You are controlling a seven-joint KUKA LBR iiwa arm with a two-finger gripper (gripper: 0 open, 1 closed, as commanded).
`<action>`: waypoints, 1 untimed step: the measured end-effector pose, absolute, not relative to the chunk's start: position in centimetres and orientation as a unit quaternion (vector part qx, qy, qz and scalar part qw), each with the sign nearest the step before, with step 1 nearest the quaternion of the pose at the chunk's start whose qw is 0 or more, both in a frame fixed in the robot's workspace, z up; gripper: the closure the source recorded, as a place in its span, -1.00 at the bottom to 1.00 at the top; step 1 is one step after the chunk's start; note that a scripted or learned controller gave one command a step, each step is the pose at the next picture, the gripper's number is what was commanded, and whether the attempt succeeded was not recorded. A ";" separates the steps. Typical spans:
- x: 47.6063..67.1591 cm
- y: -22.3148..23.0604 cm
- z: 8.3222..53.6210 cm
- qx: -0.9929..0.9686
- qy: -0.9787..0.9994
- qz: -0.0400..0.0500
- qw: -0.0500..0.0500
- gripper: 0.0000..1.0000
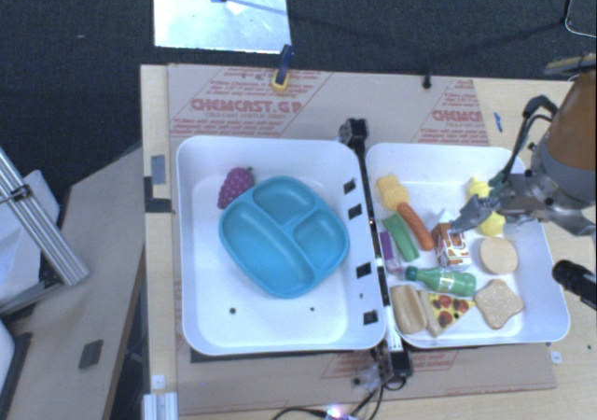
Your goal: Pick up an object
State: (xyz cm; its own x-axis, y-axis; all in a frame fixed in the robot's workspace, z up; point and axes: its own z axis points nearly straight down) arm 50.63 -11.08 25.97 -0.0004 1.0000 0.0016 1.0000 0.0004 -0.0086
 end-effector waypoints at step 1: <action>50.8 -11.1 26.5 -0.706 -0.708 -0.001 -0.001 -1.00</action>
State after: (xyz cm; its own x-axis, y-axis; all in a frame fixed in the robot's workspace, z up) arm 50.83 -11.07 26.45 -0.0028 1.0000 -0.0002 1.0000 0.0028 0.0022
